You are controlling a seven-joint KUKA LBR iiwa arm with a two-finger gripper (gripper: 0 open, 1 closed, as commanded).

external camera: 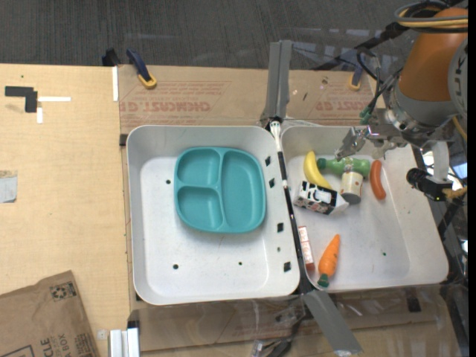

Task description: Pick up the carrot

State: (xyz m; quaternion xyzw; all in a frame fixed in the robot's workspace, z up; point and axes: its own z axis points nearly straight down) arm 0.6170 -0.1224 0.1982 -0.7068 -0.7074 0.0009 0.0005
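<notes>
The carrot (329, 254) is orange with a small green tip and lies near the front left corner of the right bin (394, 262), pointing up and slightly right. My gripper (352, 146) hangs over the back of that bin, above a green item (343, 165). It is well behind the carrot and apart from it. Nothing shows held in it.
Behind the carrot lie a yellow banana (314, 170), a black-and-white box (320, 197), a pale cylinder (351, 187) and a red sausage-shaped item (378, 179). The left bin (149, 259) holds a teal divided plate (220, 190). Bare bin floor lies right of the carrot.
</notes>
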